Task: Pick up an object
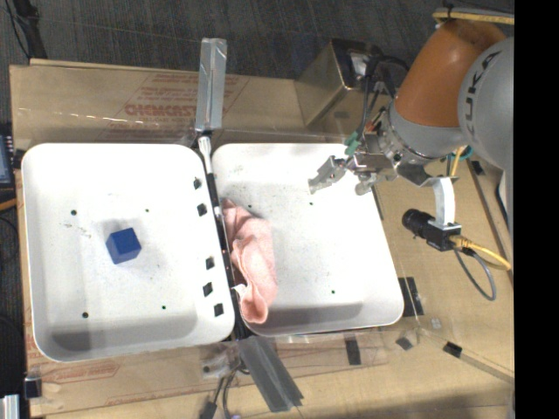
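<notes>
Pink cloth [249,260] slumps against the right bin [349,308] wall — gripper [325,175] hovers above, apparently open and empty — ready to drop.

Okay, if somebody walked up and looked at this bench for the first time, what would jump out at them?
Probably the blue cube, alone on the white floor of the left bin. Next, the crumpled pink cloth bunched against the left wall of the right bin, beside the divider. Then the grey arm with its orange band reaching in from the right, its tool hanging over the right bin's far side, apart from both things.
</notes>
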`<state>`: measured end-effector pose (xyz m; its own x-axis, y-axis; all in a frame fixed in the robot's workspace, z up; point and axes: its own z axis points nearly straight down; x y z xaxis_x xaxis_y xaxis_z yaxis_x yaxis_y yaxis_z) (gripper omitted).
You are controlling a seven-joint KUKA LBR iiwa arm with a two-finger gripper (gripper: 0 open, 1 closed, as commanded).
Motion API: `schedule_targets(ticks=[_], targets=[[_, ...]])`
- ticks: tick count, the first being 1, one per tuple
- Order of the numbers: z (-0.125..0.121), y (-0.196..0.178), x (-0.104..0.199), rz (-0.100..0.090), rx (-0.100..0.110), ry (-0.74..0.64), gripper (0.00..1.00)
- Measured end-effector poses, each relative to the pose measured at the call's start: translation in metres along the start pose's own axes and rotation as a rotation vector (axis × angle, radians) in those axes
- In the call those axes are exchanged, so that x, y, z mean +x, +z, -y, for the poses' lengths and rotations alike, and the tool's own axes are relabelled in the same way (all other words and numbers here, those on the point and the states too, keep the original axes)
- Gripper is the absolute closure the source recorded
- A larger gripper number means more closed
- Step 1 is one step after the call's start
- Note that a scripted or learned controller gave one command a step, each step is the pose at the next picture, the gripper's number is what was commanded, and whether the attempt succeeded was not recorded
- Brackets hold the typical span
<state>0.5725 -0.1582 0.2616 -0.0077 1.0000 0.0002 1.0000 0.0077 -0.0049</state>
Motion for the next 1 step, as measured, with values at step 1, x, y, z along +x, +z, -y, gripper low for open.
schedule_targets(ticks=[1], targets=[[-0.0161,0.1125,0.0626,0.000,0.001,-0.048,0.00]])
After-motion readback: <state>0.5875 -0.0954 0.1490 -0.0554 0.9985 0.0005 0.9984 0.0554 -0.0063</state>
